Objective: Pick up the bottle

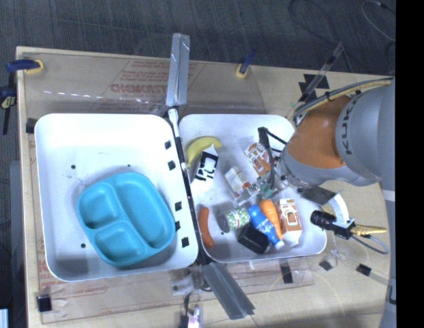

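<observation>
Bottle (260, 223), blue, at 5 o'clock in the right bin (229, 124): likely light, rigid, slippery; grip its midsection. You cannot tell the end effector (272, 181) state.

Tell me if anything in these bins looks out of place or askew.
The right bin is cluttered: the blue bottle, a carrot, a small carton and a can lie piled on their sides. In the left bin, the blue tray sits slanted.

Glossy white plastic bins (102, 132), a smooth matt blue plastic tray (126, 217), wooden bench (349, 285)
</observation>
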You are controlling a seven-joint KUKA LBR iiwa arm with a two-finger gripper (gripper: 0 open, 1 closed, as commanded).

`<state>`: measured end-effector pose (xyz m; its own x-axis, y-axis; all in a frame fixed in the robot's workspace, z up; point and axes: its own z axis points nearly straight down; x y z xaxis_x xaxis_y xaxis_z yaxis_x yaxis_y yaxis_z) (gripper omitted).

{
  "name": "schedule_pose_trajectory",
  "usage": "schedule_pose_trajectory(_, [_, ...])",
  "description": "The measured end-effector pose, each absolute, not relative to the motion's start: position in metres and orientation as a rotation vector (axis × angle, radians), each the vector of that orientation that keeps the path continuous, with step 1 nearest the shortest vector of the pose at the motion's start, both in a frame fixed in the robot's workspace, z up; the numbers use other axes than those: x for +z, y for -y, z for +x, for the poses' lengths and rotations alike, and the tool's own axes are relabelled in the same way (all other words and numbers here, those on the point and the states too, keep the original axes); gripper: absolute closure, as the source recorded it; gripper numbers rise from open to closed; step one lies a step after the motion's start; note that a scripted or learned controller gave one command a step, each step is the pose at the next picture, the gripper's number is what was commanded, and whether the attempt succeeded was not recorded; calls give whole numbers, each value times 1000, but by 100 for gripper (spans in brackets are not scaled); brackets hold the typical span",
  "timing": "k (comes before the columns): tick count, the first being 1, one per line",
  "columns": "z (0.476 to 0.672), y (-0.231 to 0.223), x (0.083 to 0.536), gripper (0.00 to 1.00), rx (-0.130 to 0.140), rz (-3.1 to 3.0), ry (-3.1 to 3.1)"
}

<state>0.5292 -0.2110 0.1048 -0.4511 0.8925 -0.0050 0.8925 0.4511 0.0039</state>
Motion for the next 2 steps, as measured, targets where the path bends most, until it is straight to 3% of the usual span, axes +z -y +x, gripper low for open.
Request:
schedule_pose_trajectory(1, [538,191,94,100,1,1521,-2747])
schedule_pose_trajectory(2, [508,175,166,100,-1,1654,-2671])
